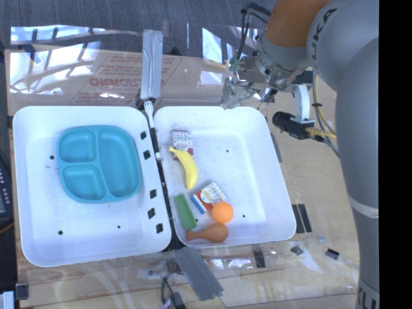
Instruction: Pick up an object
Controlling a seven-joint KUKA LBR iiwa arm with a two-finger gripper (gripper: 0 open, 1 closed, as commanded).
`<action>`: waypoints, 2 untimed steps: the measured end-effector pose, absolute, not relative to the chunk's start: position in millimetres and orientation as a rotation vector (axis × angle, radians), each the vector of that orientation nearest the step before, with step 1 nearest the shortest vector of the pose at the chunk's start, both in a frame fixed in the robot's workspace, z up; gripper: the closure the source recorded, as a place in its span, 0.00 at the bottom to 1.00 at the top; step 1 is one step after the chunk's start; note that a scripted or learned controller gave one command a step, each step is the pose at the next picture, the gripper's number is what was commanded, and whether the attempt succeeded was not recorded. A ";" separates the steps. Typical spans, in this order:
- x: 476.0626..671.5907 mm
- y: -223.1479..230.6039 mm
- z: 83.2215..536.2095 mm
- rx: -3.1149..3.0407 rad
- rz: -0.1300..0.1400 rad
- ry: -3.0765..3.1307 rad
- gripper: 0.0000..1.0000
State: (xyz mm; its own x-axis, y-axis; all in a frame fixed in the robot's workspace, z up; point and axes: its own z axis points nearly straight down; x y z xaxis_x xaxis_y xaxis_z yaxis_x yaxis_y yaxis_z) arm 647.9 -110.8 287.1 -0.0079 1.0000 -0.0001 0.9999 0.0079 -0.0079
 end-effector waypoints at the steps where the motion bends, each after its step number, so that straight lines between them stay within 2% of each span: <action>1: 598.2 -82.2 187.7 -2.127 0.012 -2.301 0.00; 2: 604.3 -92.4 103.9 -2.102 0.003 -2.332 0.00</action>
